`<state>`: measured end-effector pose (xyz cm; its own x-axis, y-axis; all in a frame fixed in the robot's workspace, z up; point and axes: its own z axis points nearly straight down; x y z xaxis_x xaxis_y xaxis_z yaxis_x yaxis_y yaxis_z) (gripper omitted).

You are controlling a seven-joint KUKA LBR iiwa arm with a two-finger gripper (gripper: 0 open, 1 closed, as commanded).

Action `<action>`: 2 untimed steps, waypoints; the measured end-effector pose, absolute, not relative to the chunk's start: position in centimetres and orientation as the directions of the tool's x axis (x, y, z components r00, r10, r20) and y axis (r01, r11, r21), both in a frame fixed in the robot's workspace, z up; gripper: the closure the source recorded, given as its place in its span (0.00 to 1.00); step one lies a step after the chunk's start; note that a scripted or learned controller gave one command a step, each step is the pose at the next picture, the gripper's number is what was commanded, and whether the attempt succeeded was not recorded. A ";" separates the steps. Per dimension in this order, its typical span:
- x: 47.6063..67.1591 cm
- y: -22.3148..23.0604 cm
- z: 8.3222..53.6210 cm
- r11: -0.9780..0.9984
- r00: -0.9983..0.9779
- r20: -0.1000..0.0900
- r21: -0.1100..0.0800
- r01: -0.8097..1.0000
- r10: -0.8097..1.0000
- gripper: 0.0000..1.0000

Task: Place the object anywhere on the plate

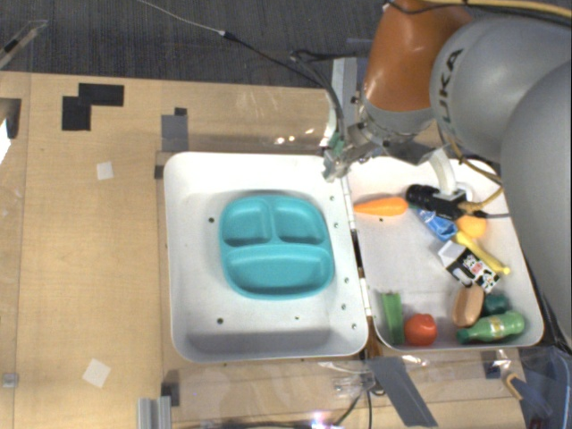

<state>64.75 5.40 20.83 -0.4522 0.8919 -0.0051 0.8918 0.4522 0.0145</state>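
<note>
A teal plate with three compartments lies in the middle of the left bin, and nothing rests on it. The grey arm with its orange band comes in from the upper right. Its gripper hangs over the back end of the wall between the two bins, just beyond the plate's far right corner. An orange carrot lies in the right bin, a short way in front of and to the right of the gripper. Nothing shows between the gripper's tips.
In the right bin lie a blue item, a yellow piece, a black-and-white box, a brown bun, a green bottle, a red tomato and a green block. The arm's bulk overhangs the right bin's back right.
</note>
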 end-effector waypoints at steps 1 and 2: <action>62.2 8.2 21.6 0.325 -0.325 0.000 0.006 0.946 0.946 1.00; 59.6 11.2 18.8 0.067 -0.067 0.001 0.003 0.998 0.998 1.00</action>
<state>59.63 11.25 18.80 -0.0670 0.9978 0.0011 0.9977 0.0670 0.0031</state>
